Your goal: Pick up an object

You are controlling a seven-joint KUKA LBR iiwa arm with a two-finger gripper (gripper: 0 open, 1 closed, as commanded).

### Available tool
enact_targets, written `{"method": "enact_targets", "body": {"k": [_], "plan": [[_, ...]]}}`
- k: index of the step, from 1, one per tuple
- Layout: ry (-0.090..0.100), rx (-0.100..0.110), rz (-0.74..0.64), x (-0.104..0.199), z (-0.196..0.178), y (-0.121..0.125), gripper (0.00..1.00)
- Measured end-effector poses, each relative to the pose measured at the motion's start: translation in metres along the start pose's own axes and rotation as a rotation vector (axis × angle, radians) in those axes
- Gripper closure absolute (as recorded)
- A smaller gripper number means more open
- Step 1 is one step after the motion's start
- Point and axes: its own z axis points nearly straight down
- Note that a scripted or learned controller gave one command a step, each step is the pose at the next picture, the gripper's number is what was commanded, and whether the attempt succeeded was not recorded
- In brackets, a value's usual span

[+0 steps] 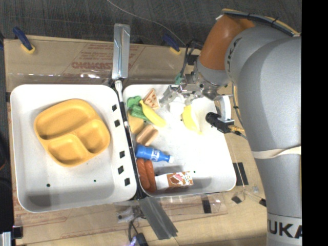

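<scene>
Objects for picking, as I log them from the remote station: all lie in the right bin, centre-right of the frame.

- Yellow piece, upper right part of that bin, just below the gripper and a little to its right; I cannot tell whether they touch.
- Banana, upper left part of the bin, lower left of the gripper and near it.
- Green item and a tan wedge beside the banana, against the bin's left wall.
- Bun-like piece just below the banana.
- Blue bottle, lying on its side, mid-left.
- Brown sausage and a small carton, along the bottom edge, well apart from the gripper.

Gripper: over the top of the right bin, at the end of the arm reaching in from the right. I cannot tell how far its fingers are spread, nor see anything held between them.

Left bin: carries a yellow divided tray.
</scene>
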Motion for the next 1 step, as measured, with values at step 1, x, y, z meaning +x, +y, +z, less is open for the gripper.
{"method": "enact_targets", "body": {"k": [1], "plan": [[-0.001,-0.005,-0.054,0.042,0.0432,0.003,0.0]]}}
